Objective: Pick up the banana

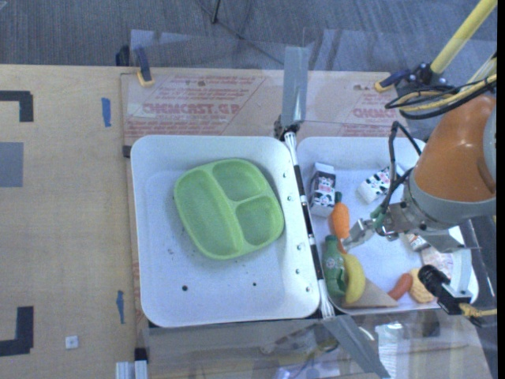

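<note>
Look first at the gripper [357, 236]: its two fingers stand apart, with nothing between them, and they point toward the left wall of the right bin [347, 144]. They hang over the bin's floor just right of the carrot [339, 221], an orange piece with a green tip that lies near that left wall. You cannot tell from this slanted view whether the fingertips touch the floor or sit above it.

The banana [355, 278] is not in the jaws. You will find it below the fingertips in the picture, toward the right bin's near-left corner, lying roughly along the left wall with its lower end close to the near edge. It sits apart from the fingers, with a strip of bare white floor between. Pressed against its left side is a green bottle-shaped item [332, 264], which lies between the banana and the bin's wall.

Farther up the left wall, past the carrot, you see a small black-and-white carton [322, 186]. Another black-and-white item [375, 185] lies toward the middle of the far half, partly behind the arm's cables. Near the near-right corner there are an orange-red piece [401, 285] and a tan round item [420, 290], partly hidden by the gripper's black mount.

The arm's grey body and orange band [458, 156] cover the right side of this bin.

In the left bin [150, 212], a green divided plate [229, 207] rests near the middle, slightly toward the far edge.
</note>
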Action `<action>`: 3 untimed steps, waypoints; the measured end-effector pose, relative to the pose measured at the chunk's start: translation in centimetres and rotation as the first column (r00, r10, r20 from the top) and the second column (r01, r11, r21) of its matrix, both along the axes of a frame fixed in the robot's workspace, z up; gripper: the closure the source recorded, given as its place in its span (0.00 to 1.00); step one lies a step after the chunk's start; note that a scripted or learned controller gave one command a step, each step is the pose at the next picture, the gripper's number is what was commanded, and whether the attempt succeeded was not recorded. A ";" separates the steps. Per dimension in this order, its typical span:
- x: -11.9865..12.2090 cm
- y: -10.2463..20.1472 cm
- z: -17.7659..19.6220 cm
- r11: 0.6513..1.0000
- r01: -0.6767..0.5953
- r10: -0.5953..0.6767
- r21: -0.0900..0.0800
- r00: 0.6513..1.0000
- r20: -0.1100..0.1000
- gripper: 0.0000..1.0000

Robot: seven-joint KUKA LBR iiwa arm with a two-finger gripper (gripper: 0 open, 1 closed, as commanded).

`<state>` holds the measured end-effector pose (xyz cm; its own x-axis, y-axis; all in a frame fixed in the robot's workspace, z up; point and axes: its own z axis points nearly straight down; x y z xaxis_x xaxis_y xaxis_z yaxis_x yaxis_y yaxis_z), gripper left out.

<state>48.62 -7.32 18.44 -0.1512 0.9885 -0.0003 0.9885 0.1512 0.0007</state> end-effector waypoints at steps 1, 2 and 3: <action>-0.7 6.5 0.0 1.000 -0.028 0.028 0.001 1.000 -0.003 0.00; -0.7 6.4 0.0 1.000 -0.027 0.027 0.001 1.000 -0.003 0.00; -0.7 0.0 0.0 1.000 0.019 -0.019 -0.001 1.000 0.000 0.00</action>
